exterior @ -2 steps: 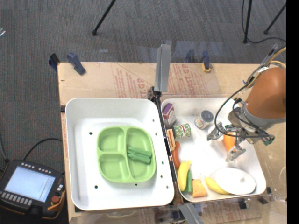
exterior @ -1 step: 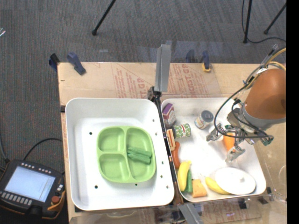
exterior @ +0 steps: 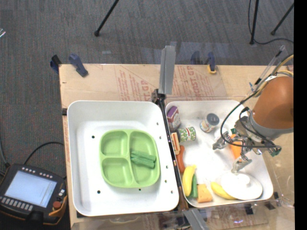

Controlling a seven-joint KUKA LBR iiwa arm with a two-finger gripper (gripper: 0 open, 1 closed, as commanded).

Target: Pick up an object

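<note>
My gripper (exterior: pixel 228 156) hangs low over the right bin (exterior: pixel 218 108), near its right side, under the orange band of the arm. Its fingers stand open, one fingertip (exterior: pixel 217 146) to the left and the other nearer the front. A small orange object (exterior: pixel 235 149) lies just beneath the wrist, beside the fingers; I cannot tell whether they touch it. Nothing is lifted between them. A white plate (exterior: pixel 242 186) lies just in front of the gripper.
The right bin also holds a purple-labelled can (exterior: pixel 172 115), a green can (exterior: pixel 187 134), a small jar (exterior: pixel 209 122), two bananas (exterior: pixel 188 177) (exterior: pixel 220 190) and an orange wedge (exterior: pixel 204 193). The left bin (exterior: pixel 81 123) holds a green divided plate (exterior: pixel 115 169) with a green pod (exterior: pixel 143 159).
</note>
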